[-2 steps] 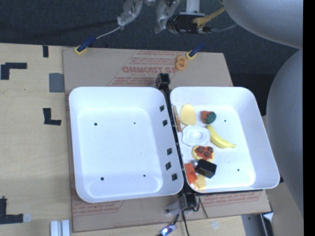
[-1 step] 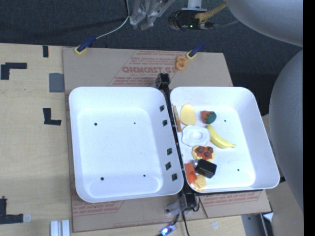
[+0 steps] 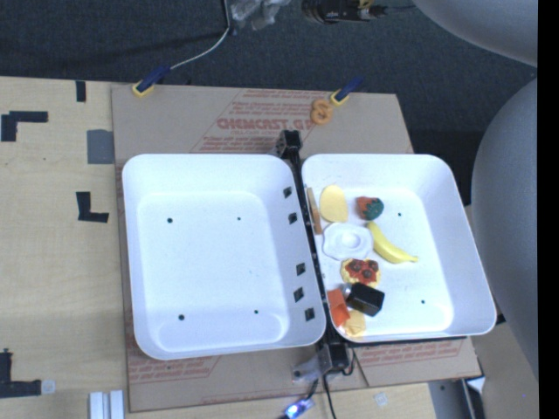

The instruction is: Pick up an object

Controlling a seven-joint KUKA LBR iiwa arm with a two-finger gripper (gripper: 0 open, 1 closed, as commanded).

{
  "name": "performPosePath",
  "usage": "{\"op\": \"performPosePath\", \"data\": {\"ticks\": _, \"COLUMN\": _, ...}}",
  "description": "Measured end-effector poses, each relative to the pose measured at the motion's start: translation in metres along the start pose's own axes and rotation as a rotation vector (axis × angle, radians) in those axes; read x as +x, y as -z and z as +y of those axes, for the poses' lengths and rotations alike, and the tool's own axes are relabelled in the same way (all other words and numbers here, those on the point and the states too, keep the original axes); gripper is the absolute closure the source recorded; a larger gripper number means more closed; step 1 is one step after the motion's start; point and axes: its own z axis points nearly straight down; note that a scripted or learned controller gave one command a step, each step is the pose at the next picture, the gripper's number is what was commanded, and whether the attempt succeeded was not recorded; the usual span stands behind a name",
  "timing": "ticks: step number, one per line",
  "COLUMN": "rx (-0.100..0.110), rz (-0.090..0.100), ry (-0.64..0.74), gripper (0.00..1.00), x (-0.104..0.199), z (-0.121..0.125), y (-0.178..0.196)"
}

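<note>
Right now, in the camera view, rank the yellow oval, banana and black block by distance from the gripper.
The gripper is at the top of the view, beyond the bins.
1. yellow oval, upper left of the right bin
2. banana, mid-bin
3. black block, by the bottom edge

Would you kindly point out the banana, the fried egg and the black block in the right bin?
banana (image 3: pixel 390 246): camera view, middle of its yellow curve.
fried egg (image 3: pixel 345 240): camera view, centre of the white disc.
black block (image 3: pixel 365 299): camera view, middle of its top face.
</note>
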Motion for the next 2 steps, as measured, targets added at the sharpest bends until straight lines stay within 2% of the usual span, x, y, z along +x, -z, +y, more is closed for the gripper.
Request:
{"op": "performPosePath", "data": {"ticks": 1, "rx": 0.003, "rz": -0.001, "ry": 0.000, "gripper": 0.00, "x": 0.000, "z": -0.001, "y": -0.001}}
{"op": "performPosePath", "data": {"ticks": 2, "rx": 0.003, "rz": -0.002, "ry": 0.002, "gripper": 1.00, "x": 0.001, "z": -0.001, "y": 0.009}}
